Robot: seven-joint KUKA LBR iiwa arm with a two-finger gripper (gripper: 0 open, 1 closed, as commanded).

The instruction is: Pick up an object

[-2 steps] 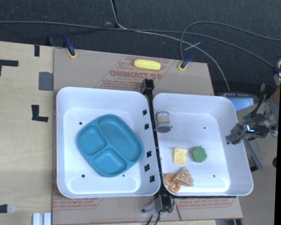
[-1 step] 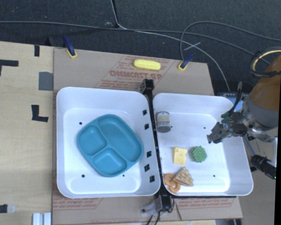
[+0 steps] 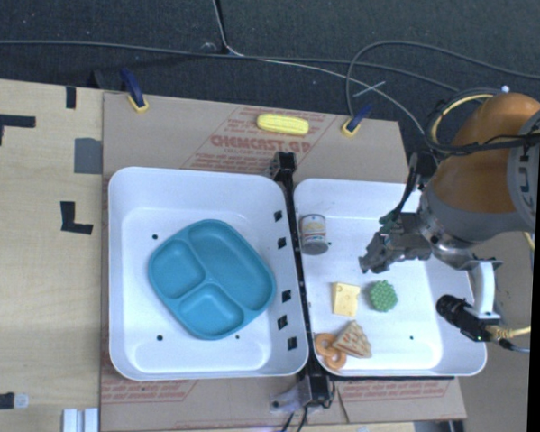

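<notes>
Arm: reaching in from the right, its gripper (image 3: 377, 260) low over the right bin (image 3: 425, 359), just above the green ball (image 3: 383, 296).
Fingers: dark and bunched together from up here; I cannot tell whether they are spread or closed, and nothing is visibly between them.
Nearest target: the green ball, close under the fingertips, with the yellow block (image 3: 345, 298) just beside it on the left.
Other things in that bin: a small can (image 3: 313, 233) near the divider, a wedge of sandwich (image 3: 354, 340) and a pretzel (image 3: 329, 350) at the front edge, touching each other.
Left bin: a blue divided plate (image 3: 212, 278), well apart from the action.
Doing it well: I'd centre on the ball, come straight down, and keep the fingers clear of the yellow block.
Risk: a round thing will likely roll aside if the fingers pinch off-centre.
</notes>
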